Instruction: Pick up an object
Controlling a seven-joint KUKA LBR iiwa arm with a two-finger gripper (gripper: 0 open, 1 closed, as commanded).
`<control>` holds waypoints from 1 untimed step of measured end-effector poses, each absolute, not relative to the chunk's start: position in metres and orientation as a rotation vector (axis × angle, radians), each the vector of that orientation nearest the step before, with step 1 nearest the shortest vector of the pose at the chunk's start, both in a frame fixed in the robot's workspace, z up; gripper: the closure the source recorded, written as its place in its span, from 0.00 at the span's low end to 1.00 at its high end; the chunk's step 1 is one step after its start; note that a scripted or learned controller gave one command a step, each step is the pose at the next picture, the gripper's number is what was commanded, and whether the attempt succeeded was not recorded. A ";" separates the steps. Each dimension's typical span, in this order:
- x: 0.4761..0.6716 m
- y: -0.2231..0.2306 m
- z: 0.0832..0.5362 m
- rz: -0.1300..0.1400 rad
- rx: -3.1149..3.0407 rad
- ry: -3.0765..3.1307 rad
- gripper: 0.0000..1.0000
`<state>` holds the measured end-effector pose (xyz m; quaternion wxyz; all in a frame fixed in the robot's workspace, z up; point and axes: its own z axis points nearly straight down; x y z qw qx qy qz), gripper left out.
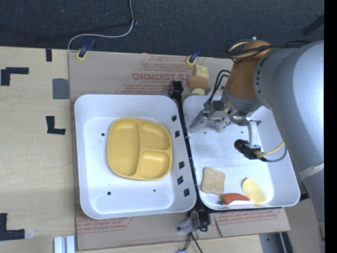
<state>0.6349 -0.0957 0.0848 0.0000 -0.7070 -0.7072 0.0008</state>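
We can't tell the fingers' state: the gripper (202,121) sits low at the right bin's (274,141) upper left, well apart from the cracker (213,181), red piece (233,198) and yellow piece (254,190) grouped near its front edge.

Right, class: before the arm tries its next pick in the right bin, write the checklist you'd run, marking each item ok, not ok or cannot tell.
1. End effector is over the right bin: ok.
2. Objects available there: cracker, yellow piece, red-orange piece: ok.
3. End effector above any of them: not ok; they lie at the bin's near edge.
4. Something already held: cannot tell.
5. Yellow divided plate sits in the left bin, out of the way: ok.
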 end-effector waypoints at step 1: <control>0.667 -0.096 0.084 0.011 -2.218 -2.223 0.00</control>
